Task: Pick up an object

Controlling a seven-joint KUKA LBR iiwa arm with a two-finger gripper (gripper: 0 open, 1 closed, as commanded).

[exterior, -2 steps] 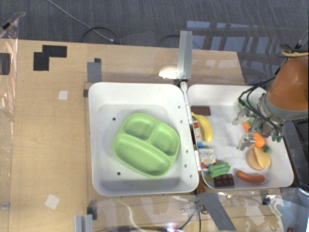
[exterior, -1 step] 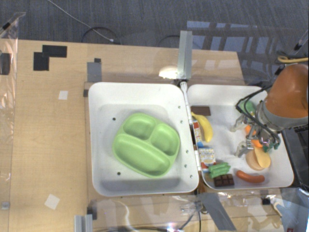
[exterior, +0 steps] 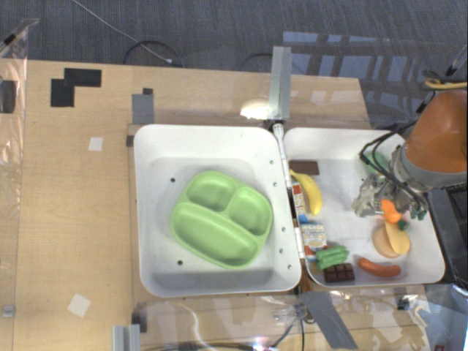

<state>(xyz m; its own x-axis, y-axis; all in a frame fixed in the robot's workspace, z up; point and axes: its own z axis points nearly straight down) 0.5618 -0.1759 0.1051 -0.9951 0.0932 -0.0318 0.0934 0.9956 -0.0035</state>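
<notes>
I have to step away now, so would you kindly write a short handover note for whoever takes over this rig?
Gripper: low over the right bin, near its right side, right beside a small orange piece; whether it grips anything cannot be told.
Right bin: banana by the divider, a small carton, a green piece, a chocolate bar, a sausage along the near edge, a pale wedge just below the gripper.
Left bin: a green divided plate.
Done: nothing visibly lifted.
Left: grasp one thing and raise it.

floor: grey carpet [exterior: 183, 13]; bench: pale wood [exterior: 66, 218]; black tape marks [exterior: 73, 85]
</notes>
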